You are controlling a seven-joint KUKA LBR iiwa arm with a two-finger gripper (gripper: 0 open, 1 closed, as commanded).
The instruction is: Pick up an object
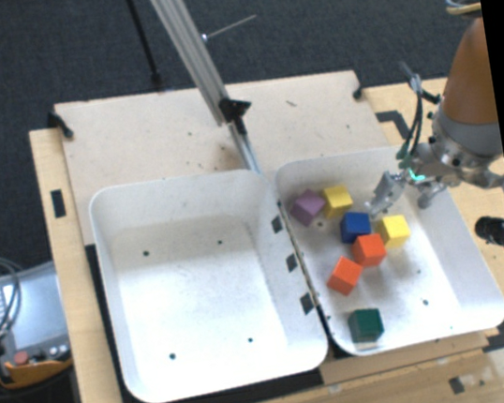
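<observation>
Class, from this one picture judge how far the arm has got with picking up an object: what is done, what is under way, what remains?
Done: the gripper has reached over the right bin. Under way: it hovers beside the blue cube and a yellow cube, with nothing visibly between its fingers. Left: closing on one block and lifting it; all the blocks lie in the bin.

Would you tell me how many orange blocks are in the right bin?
2: one orange block mid-bin under the blue block, another just left below it. None seems hidden.
</observation>
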